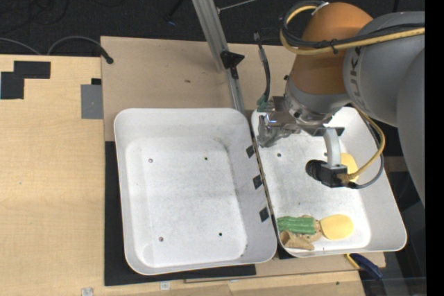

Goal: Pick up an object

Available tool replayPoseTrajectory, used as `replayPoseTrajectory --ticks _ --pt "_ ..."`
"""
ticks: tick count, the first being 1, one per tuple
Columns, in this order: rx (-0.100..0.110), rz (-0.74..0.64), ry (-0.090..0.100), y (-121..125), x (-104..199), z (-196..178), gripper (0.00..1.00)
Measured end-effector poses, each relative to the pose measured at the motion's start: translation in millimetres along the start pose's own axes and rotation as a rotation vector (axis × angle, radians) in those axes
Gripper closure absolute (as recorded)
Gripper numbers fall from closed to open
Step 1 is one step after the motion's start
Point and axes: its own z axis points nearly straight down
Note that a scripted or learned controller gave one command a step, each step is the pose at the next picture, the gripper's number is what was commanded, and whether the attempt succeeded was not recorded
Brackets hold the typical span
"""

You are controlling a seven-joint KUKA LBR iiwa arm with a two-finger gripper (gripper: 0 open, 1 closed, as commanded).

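My gripper [267, 134] hangs over the far left part of the right bin [378, 236], close to the wall it shares with the left bin. At the near end of the right bin lie a green object [297, 224], a tan object [300, 241] just in front of it, and a round yellow object [337, 226] to their right. Another yellow object [349, 163] lies mid-bin, partly hidden by the arm's parts. The gripper is well apart from all of these.
The left bin [132, 149] is a shallow white tray with a few dark specks. A slanted metal rail [208, 17] rises behind the bins. Black clips [258, 181] sit along the wall between the bins.
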Motion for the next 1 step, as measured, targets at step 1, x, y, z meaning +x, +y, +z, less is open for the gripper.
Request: replayPoseTrajectory --ticks 1 --pt "0.001 -0.001 0.0 -17.4 52.5 6.8 1.0"
